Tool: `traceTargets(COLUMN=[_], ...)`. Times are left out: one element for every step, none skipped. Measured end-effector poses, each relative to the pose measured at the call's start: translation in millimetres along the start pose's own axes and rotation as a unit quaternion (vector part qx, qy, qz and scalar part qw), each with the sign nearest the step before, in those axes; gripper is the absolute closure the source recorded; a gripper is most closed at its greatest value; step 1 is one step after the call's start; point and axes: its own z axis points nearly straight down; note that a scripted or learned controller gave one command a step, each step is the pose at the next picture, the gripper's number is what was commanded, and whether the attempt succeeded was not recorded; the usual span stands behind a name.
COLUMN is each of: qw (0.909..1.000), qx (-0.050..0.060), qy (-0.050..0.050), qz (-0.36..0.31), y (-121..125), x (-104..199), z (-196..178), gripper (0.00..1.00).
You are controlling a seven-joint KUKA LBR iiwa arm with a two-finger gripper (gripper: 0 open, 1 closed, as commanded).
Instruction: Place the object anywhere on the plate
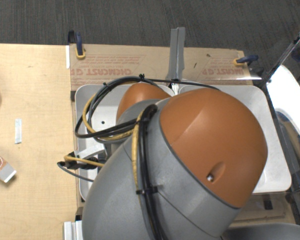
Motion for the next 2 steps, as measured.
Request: traceTargets(qw=[1.0000, 1.0000], qx=[0.000, 0.000], qy=[0.001, 0.000], qz=[0.002, -0.001], y=[23.1, -0.5], x=[33.6, 0.1], z=[-127.3, -0.2], gripper=[0.00, 0.00])
